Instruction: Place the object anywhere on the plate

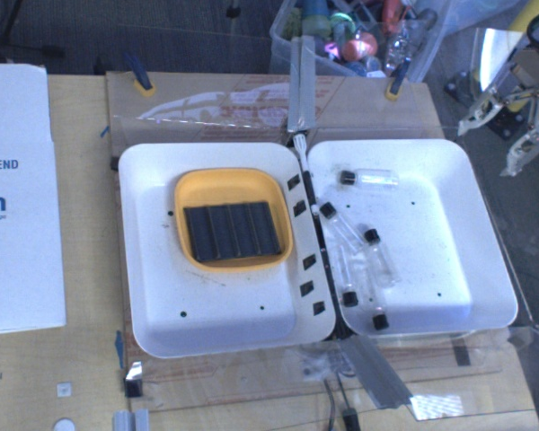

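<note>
On yellow plate (234,187), left bin (153,268), dark ridged object (232,232), end effector state unclear

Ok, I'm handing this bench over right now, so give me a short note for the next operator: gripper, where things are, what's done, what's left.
Gripper: at the far right, off the bins; open or shut can't be judged from here.
Left bin: yellow plate with a dark ridged block lying flat on it.
Right bin: several clear vials with black caps scattered, mostly on its left side.
Done: one object sits on the plate.
Left: nothing obvious if the block was the target; confirm.
</note>
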Available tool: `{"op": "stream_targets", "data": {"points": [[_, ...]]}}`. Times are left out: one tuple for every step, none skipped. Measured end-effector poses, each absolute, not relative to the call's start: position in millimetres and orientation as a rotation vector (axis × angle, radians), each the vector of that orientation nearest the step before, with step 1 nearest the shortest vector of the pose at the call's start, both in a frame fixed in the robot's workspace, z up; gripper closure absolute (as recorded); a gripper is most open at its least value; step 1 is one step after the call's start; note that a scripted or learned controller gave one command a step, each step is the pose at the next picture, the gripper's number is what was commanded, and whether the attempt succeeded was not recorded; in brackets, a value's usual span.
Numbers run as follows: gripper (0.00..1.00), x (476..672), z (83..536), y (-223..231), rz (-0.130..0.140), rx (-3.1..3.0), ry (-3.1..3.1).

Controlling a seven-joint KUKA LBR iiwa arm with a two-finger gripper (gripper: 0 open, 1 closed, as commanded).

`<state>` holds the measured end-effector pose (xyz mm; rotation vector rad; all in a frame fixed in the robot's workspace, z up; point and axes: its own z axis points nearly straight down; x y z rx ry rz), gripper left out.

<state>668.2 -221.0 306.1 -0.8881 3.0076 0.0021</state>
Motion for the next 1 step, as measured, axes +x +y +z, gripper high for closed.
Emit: {"op": "stream_targets", "data": {"points": [[0.00,667.9,311.4,-223.2,-0.001,-0.871,3.008]]}}
